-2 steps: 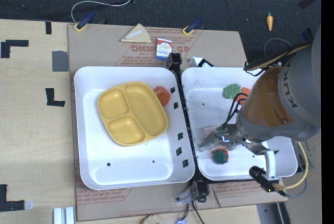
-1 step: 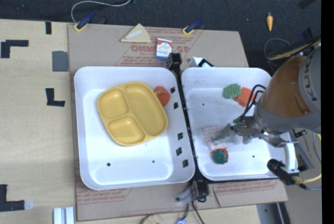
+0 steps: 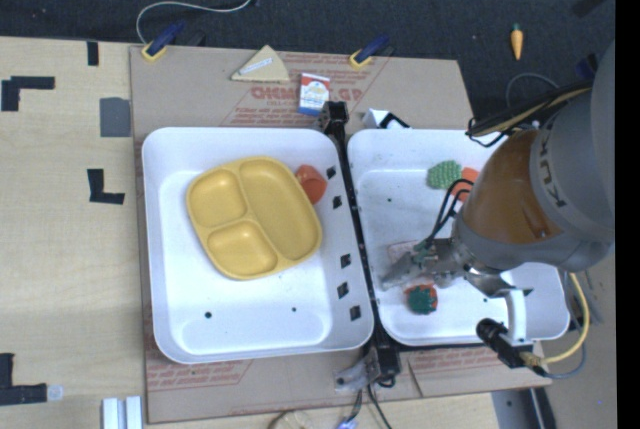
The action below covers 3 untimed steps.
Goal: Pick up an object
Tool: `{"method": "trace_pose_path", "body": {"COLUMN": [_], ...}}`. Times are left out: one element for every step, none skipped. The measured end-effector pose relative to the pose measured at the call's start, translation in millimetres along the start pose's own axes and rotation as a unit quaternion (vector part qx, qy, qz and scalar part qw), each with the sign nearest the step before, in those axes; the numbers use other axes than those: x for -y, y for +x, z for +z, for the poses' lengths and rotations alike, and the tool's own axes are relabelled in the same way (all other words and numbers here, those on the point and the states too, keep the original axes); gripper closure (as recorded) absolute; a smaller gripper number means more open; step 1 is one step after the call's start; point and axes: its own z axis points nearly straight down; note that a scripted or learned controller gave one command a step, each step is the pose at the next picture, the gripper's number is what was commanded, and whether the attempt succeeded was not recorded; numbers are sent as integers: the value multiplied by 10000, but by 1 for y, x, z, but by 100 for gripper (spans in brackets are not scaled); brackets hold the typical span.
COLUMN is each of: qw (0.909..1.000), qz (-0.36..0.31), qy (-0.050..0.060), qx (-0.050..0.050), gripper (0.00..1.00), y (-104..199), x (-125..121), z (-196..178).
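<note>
Claw (image 3: pixel 402 267) hangs low inside the right bin (image 3: pixel 400 172), grip state unclear, near a green-red ball (image 3: pixel 422 298).

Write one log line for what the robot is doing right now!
arm: over right bin | pincer: low, beside ball | held: nothing seen | left bin: yellow tray, orange thing

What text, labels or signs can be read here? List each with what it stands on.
Red printing on the cardboard sheet under the bins: letters show near its top edge, too blurred to quote.
Small red, white and blue carton: its printing is too small to read.
Grey arm: dark lettering, cut off and unreadable.
</note>
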Motion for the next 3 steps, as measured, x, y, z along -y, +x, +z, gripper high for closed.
{"method": "trace_pose_path", "body": {"qw": [10000,10000,10000], "qz": [-1,-14,-17], "qy": [-5,-24,1], "qx": [9,6,0], "gripper": [0,0,0], "y": [-90,-81,-30], "x": [-46,-111,-160], "z": [-66,-1,-5]}}
